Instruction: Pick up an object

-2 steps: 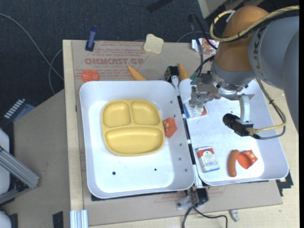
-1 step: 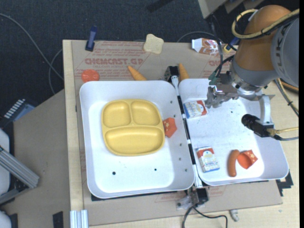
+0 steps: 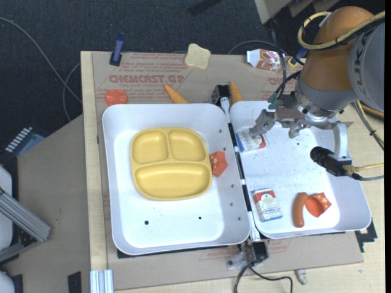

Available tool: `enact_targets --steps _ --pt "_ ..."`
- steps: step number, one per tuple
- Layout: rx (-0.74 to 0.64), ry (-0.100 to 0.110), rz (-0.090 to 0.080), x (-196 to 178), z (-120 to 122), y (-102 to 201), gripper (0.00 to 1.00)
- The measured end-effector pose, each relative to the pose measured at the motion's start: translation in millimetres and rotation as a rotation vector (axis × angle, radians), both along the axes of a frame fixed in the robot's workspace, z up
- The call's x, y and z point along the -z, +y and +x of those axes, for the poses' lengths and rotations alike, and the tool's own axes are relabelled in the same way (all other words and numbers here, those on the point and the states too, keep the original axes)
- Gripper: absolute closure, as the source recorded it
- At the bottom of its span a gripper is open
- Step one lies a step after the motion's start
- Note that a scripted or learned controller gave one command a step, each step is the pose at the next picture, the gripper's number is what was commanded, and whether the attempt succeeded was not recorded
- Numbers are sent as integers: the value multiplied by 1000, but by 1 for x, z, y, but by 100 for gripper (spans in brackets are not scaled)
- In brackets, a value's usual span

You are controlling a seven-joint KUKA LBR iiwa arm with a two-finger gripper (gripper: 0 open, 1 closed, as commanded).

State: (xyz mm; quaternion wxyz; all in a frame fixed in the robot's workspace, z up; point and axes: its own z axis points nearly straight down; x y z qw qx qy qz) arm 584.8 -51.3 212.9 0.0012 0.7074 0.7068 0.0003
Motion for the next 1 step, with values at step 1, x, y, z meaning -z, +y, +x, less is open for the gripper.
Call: enact_targets --steps 1 --pt "1 2 -1 71 43 -95 0"
